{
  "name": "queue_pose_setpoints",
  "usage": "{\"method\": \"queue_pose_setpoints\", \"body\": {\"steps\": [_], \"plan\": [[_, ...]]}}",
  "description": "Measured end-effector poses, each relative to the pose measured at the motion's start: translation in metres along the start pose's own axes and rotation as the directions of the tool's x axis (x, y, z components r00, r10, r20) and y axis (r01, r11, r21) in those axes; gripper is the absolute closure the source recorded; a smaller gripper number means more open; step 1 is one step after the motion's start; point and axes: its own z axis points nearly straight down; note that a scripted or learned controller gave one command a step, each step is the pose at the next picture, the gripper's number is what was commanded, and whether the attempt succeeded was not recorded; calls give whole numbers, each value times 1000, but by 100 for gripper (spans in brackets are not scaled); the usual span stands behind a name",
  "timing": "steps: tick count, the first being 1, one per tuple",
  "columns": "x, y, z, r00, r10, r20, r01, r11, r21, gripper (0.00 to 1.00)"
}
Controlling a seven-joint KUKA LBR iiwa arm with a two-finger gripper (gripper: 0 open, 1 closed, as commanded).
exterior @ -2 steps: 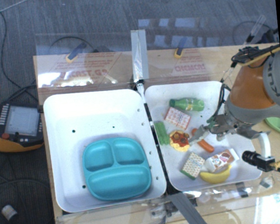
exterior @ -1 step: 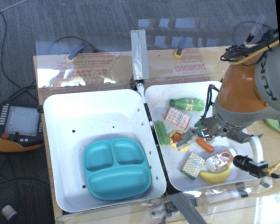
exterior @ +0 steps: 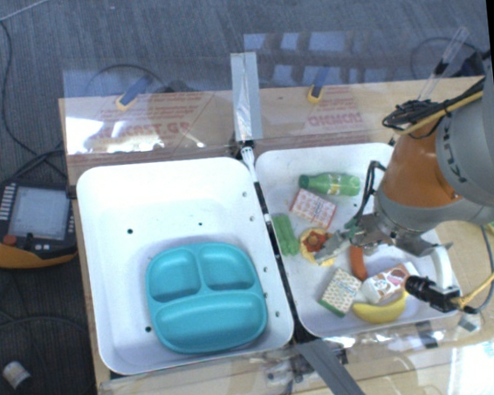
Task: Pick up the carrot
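You weren't far along here, operator — the carrot (exterior: 357, 262) was lying loose on the floor of the right bin (exterior: 305, 313), between the red-and-yellow toy (exterior: 315, 243) and the banana (exterior: 381, 310), so the lift was all still to do. Your gripper (exterior: 362, 234) sat just above it, close but not on it. Whether it was open or closed I couldn't tell — the orange wrist hid that end, and the clutter blurred together.
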Motion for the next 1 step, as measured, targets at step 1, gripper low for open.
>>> {"method": "queue_pose_setpoints", "body": {"steps": [1], "plan": [[-47,28,4,990,141,-4,-141,990,-7,0]]}}
